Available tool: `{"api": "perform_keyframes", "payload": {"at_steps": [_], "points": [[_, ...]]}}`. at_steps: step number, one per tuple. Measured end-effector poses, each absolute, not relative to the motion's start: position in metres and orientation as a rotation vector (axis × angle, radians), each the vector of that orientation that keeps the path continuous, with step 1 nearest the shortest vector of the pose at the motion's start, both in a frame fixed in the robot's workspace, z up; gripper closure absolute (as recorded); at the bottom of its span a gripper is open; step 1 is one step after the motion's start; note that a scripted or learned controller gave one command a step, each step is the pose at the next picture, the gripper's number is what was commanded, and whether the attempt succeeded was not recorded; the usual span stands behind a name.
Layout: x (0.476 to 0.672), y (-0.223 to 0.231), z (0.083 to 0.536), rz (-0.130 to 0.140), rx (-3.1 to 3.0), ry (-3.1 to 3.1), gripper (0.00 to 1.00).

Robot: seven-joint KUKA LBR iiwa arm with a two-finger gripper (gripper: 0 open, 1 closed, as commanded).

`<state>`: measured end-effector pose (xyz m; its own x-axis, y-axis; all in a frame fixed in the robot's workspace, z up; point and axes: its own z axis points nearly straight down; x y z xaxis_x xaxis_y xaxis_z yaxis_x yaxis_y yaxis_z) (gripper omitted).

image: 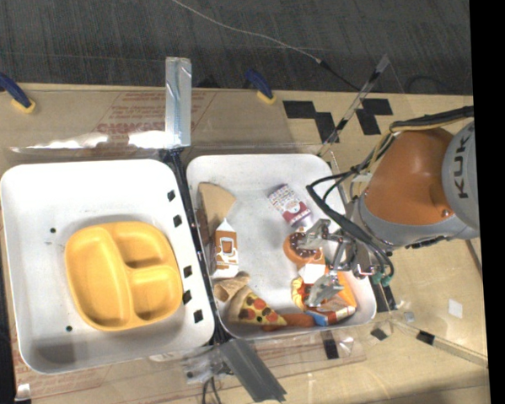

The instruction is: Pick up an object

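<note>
Over right bin (259,167), 4 o'clock corner: claw (330,265) low among clutter, finger state cannot tell. Nearest pick candidates: round orange-brown item (303,247) touching claw at 10 o'clock, orange-yellow wrapper (325,299) just below at 6 o'clock. Pizza slice toy (256,307) farther at 8 o'clock, long axis running 10 to 4. Yellow tray (121,271) alone in left bin (33,200), well apart.

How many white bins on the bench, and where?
2. The left bin holds a yellow divided tray. The right bin holds the small toy items, with the gripper low over its right side.
</note>
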<state>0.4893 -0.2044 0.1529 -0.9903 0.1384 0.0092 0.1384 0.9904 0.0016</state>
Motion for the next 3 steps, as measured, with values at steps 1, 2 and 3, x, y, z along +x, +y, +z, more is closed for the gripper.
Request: {"api": "perform_keyframes", "payload": {"at_steps": [1,2,3], "points": [[0.483,-0.195,0.097,0.008,-0.302,-3.147,0.00],[0.484,-0.202,0.096,-0.010,-0.298,-3.141,0.00],[0.485,-0.207,0.098,0.003,-0.094,-3.160,0.00]]}}
